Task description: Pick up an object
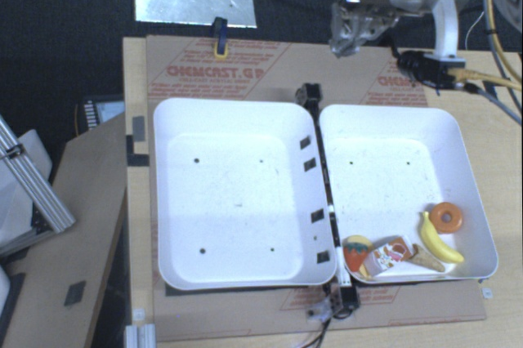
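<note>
Claw high over the far edge of the table, all objects in the right bin.

The grey arm's metal claw (350,34) hangs beyond the far rim of the right shallow white bin (458,134); cannot tell whether it is open or closed, and nothing shows in it. Clustered in that bin's near right corner: a yellow plastic banana (438,241), an orange ring-shaped doughnut (446,216) touching its far end, a red-and-white packet (387,256), and an orange round fruit (357,252) at the near left. Left shallow white bin (167,175) sits alongside.
</note>
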### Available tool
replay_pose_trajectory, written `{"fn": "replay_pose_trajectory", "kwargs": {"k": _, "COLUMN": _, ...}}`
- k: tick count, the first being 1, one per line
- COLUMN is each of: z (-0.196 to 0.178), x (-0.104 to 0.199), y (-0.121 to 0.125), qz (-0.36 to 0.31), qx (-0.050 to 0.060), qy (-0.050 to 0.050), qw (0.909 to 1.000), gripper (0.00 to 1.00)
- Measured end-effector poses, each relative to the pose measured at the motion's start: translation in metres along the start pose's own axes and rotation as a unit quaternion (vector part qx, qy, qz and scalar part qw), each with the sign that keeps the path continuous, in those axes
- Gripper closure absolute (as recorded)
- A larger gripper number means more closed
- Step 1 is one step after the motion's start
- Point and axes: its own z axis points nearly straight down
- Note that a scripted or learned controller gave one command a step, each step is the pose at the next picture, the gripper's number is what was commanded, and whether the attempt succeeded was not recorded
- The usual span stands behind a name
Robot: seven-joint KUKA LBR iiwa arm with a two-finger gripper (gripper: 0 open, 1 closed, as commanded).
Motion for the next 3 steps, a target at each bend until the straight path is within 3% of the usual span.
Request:
{"fn": "replay_pose_trajectory", "kwargs": {"k": 1, "z": 0.014, "x": -0.089, "y": 0.03, "qz": 0.002, "qx": 0.0, "qy": -0.001, "qw": 1.0, "gripper": 1.0}}
{"fn": "replay_pose_trajectory", "kwargs": {"k": 2, "z": -0.008, "x": -0.124, "y": 0.045, "qz": -0.001, "qx": -0.002, "qy": 0.0, "qw": 1.0, "gripper": 1.0}}
{"fn": "replay_pose_trajectory", "kwargs": {"k": 3, "z": -0.012, "x": -0.196, "y": 0.057, "qz": 0.0, "qx": -0.001, "qy": 0.0, "qw": 1.0, "gripper": 1.0}}
